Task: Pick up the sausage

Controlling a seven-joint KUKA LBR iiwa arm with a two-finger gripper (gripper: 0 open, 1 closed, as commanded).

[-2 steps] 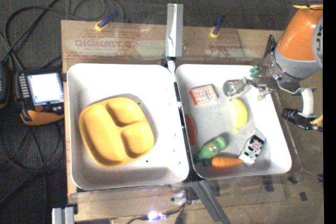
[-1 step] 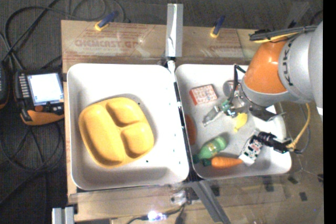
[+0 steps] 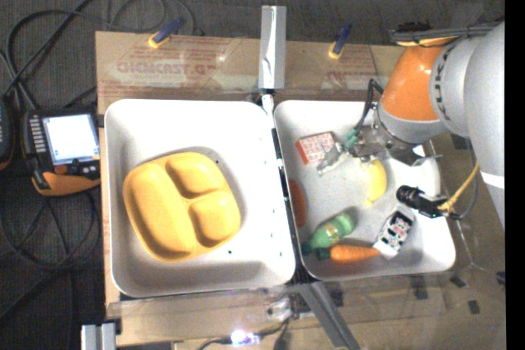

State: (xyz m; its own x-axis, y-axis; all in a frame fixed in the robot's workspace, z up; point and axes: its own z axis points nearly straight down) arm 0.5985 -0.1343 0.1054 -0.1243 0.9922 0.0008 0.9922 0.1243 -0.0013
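Observation:
The sausage (image 3: pixel 297 202) is a reddish-brown oval lying against the left wall of the right bin (image 3: pixel 435 258), about halfway down. My gripper (image 3: pixel 332 160) hangs over the upper middle of that bin, just right of a red and white packet (image 3: pixel 316 147). It is above and to the right of the sausage and apart from it. Nothing shows in its grasp.
A yellow lemon (image 3: pixel 375 182), a green bottle (image 3: pixel 331 229), a carrot (image 3: pixel 354 253) and a small white and black toy (image 3: pixel 394 233) share the right bin. A yellow divided plate (image 3: pixel 182 202) lies in the left bin (image 3: pixel 123 127). The arm's orange band (image 3: pixel 410 90) overhangs the right bin's top right corner.

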